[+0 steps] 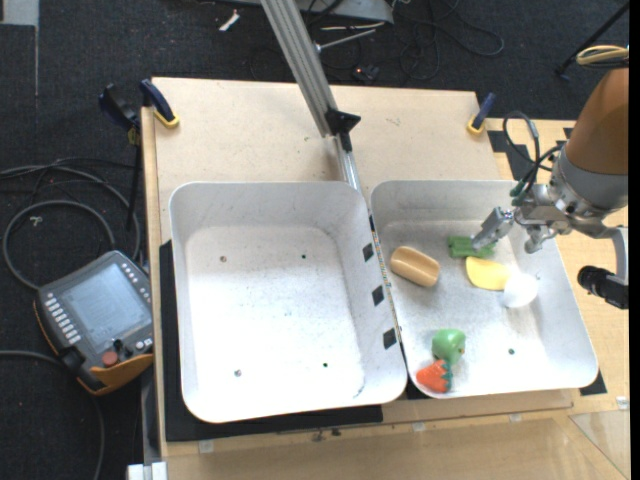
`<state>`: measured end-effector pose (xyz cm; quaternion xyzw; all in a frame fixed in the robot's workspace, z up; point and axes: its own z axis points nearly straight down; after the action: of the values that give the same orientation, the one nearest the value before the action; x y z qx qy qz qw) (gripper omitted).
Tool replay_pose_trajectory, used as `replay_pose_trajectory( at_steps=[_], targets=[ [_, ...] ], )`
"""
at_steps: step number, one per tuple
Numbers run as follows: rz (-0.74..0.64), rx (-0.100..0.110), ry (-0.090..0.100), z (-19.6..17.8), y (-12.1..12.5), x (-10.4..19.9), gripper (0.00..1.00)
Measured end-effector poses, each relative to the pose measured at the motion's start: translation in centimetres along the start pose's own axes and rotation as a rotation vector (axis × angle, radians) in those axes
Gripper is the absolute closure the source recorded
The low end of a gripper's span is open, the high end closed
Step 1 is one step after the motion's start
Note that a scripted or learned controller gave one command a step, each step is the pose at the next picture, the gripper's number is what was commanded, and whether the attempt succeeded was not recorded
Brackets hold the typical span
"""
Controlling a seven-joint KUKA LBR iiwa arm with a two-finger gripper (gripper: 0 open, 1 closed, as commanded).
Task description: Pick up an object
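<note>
The right bin (560, 363) holds several small objects. A tan bread-shaped piece (414, 266) lies near its left wall. A yellow piece (487, 273) sits by a small green piece (463, 248) and a white lump (520, 290). Near the front lie a green pepper-like object (449, 344) and a red-orange one (432, 374). My gripper (509, 238) hangs above the yellow and green pieces, at the bin's right middle. Its fingers are open, with one finger (489, 230) over the green piece. Nothing sits between them.
The left bin (200, 268) adjoins the right one along a shared ridge (380, 288). A slanted metal pole (300, 58) crosses the bench's back. A teach pendant (95, 318) lies off the bench's left side. Clamps mark the rear corners.
</note>
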<state>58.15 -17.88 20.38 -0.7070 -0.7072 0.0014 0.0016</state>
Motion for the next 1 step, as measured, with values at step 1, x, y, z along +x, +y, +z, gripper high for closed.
replay_pose_trajectory(
  at_steps=[1],
  targets=[
    [0.0,0.0,0.0,4.35,0.14,0.19,0.0]
  ],
)
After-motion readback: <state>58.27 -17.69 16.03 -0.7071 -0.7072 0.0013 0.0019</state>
